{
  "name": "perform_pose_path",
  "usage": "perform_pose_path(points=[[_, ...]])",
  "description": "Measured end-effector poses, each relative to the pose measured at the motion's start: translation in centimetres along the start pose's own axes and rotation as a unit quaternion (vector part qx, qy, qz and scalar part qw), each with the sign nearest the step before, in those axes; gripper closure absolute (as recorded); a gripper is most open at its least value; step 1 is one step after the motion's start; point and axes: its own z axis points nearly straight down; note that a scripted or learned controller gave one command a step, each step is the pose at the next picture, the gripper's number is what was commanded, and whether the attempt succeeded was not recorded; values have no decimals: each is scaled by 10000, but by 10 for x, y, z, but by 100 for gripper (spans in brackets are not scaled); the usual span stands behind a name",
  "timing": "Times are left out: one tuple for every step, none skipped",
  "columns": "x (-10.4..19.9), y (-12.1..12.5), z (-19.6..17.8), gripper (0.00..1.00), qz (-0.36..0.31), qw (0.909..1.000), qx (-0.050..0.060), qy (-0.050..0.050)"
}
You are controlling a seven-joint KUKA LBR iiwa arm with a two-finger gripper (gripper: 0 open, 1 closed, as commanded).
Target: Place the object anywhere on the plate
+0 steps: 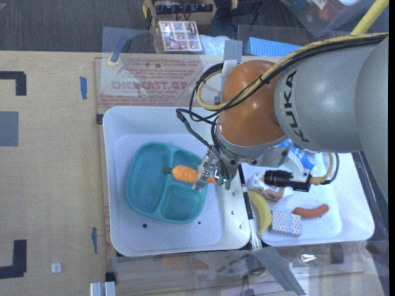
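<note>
In the left white bin [123, 227] lies a teal plastic plate [148, 184], smooth, rounded and split into compartments. Over the plate's right part sits a toy carrot [183, 174], a glossy orange cone with a small green top at its left end. Its thick right end sits between the fingers of the pincer [207, 175], which grips it at the plate's right rim. Right of the plate, in the neighbouring bin [355, 227], lie a curved yellow banana [262, 213], a patterned sponge block [286, 223] and a reddish sausage [310, 211].
</note>
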Motion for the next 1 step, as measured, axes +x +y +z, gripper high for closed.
perform_pose_path(points=[[0, 0, 0, 0, 4, 10000, -1, -2]])
